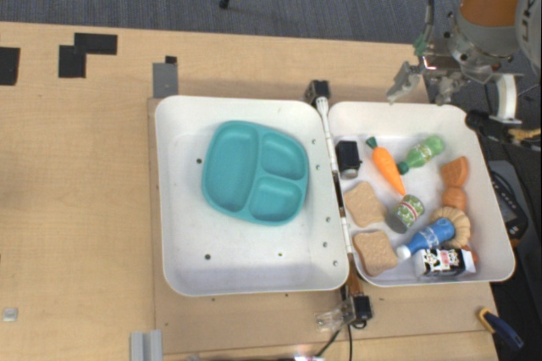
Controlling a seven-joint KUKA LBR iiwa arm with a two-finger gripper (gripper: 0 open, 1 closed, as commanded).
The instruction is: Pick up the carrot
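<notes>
The gripper (426, 84) hangs above the right bin's (491, 181) far rim, fingers spread, gripping nothing. The carrot (389, 168) (orange, slanted) lies below, between green bottle (423, 152) and bread (365, 203).

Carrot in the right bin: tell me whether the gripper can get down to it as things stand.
Probably yes. The carrot lies uncovered, with bare bin floor on its left side; the green bottle crowds its upper right. The gripper hovers over the bin's far rim.
</notes>
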